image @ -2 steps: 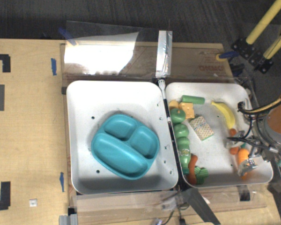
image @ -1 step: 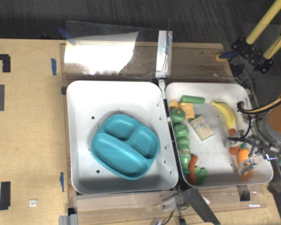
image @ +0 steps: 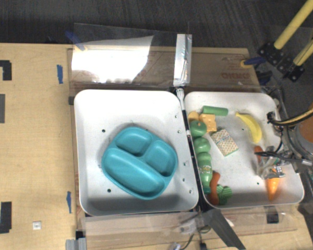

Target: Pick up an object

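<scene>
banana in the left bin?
No. The banana lies in the right bin, near its back right; the left bin holds a teal tray.

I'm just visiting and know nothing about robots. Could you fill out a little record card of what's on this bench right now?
left bin: holds a teal divided plate, three compartments
right bin: holds the small toy items
banana: yellow, toward the right side
green toy vegetables: lined along the left wall
patterned block: middle of the bin
carrot: orange, at the right wall
gripper: at the right wall, just above the carrot; nothing visibly held
</scene>
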You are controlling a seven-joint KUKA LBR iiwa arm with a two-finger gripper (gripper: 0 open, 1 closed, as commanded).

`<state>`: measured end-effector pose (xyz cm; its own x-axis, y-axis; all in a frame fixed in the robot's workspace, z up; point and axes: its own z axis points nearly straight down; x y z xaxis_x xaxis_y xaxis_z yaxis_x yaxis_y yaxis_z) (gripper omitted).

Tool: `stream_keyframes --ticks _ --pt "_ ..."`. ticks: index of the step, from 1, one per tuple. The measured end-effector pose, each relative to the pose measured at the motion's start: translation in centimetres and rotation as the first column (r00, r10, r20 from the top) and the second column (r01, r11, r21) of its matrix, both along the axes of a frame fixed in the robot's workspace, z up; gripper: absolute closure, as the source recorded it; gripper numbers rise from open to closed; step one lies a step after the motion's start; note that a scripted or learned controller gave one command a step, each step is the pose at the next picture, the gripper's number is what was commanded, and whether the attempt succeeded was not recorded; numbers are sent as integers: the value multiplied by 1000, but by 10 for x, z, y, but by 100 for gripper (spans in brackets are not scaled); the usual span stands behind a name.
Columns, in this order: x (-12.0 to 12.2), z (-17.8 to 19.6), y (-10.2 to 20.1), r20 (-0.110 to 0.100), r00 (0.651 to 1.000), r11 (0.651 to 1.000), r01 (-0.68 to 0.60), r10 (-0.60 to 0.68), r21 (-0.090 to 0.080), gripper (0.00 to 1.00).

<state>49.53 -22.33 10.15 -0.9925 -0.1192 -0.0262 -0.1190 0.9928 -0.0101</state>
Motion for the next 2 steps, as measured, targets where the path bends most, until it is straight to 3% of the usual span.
stream_keyframes --ticks 1,2 --pt "0 -1 0 -1 1000 1000 0 0 1 0" --pt "-6 -13 0 -16 999 999 -38 38 4 0"
